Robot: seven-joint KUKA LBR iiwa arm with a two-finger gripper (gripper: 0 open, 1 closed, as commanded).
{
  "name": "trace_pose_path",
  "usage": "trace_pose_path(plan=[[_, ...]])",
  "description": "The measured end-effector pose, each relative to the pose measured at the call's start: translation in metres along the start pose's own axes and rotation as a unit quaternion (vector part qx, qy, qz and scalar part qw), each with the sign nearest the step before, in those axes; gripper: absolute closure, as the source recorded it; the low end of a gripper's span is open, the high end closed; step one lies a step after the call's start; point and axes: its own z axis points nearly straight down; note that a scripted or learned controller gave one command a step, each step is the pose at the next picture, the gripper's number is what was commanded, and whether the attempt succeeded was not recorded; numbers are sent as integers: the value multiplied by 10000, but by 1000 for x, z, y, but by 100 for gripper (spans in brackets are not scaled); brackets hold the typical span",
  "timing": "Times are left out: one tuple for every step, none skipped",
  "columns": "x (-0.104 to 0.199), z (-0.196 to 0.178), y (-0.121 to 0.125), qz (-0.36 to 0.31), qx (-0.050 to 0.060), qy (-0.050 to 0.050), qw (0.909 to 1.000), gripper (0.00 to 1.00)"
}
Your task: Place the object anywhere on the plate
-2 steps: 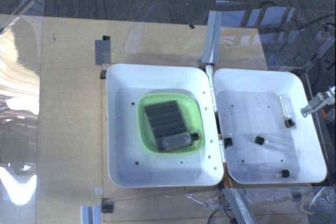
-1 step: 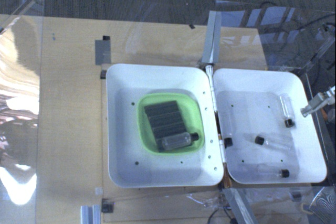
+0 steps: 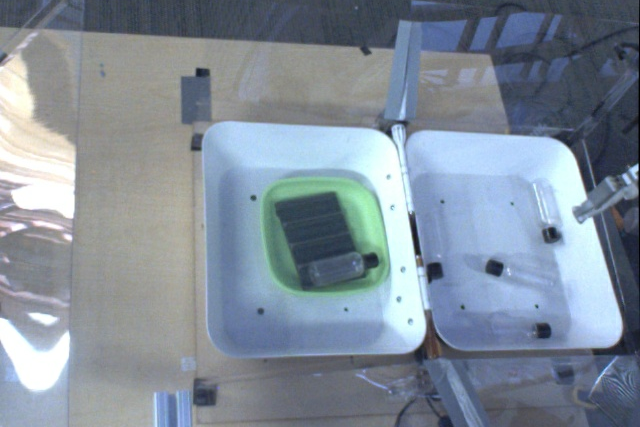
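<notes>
Plate (image 3: 275,215) sat in the left bin (image 3: 230,215), bearing a black block (image 3: 312,223) and clear vial (image 3: 340,267) — gripper (image 3: 605,198) at the right bin (image 3: 590,315) edge, grip unclear. Three vials (image 3: 545,210) lay there.

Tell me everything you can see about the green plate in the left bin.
The square lime-green plate, with rounded corners and a raised rim, looks like plastic. It lies flat, roughly centred on the floor of the left white bin, apart from the walls. On it rest a dark grey ribbed rectangular block, set at a slant, and a clear cylindrical vial with a black cap, lying on its side against the block's near end.
</notes>
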Motion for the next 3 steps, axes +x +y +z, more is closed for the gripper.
trace_pose_path(plan=[[0, 0, 0, 0, 0, 0, 10000, 0], [-1, -102, 1, -221, -21, -23, 9998, 0], [0, -57, 0, 253, -6, -4, 9997, 0]])
